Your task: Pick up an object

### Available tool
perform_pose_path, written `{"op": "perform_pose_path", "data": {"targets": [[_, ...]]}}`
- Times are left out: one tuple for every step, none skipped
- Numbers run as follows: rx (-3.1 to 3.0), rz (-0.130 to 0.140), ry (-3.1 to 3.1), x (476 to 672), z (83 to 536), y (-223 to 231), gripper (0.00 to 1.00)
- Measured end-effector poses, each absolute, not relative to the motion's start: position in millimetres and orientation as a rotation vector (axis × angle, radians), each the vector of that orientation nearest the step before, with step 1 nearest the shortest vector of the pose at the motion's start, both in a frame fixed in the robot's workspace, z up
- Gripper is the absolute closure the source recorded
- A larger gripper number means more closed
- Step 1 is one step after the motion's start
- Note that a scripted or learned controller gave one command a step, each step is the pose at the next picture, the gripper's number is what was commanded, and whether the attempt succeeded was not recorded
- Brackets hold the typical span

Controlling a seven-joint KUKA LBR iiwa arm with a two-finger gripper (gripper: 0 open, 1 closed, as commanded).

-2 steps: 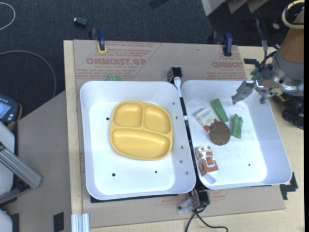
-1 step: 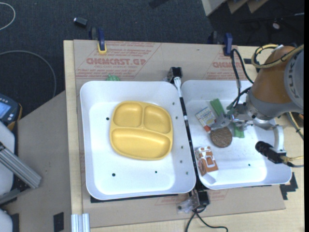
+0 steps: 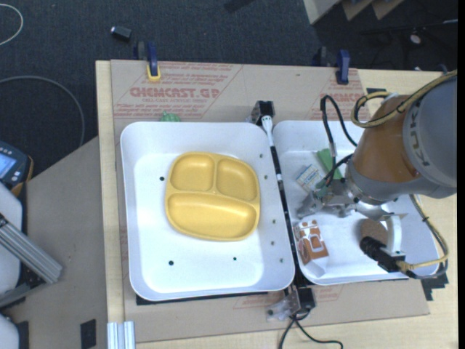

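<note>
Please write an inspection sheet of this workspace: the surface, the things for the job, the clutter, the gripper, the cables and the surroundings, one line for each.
Surface: brown board bearing the left bin and the right bin, side by side.
Job's things: yellow divided plate in the left bin; orange-and-white packet, blue-and-white packet and green item in the right bin.
Clutter: nothing seen.
Gripper: gripper low over the right bin, near the packets; no object seen in it.
Cables: black cable at the arm; cables on the carpet, left.
Surroundings: dark carpet; two clamps on the far edge.
</note>
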State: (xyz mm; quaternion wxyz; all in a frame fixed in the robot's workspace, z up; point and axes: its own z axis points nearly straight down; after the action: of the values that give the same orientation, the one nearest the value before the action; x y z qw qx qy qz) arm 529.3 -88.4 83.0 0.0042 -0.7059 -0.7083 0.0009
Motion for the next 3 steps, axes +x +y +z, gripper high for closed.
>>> {"op": "perform_pose_path", "data": {"targets": [[-2.213,-0.002,-2.217,506.2,131.8,-6.2,0.00],[-2.180,-0.032,-2.226,508.4,143.2,11.4,1.00],[-2.211,-0.020,-2.236,480.2,260.9,83.8,1.00]]}}
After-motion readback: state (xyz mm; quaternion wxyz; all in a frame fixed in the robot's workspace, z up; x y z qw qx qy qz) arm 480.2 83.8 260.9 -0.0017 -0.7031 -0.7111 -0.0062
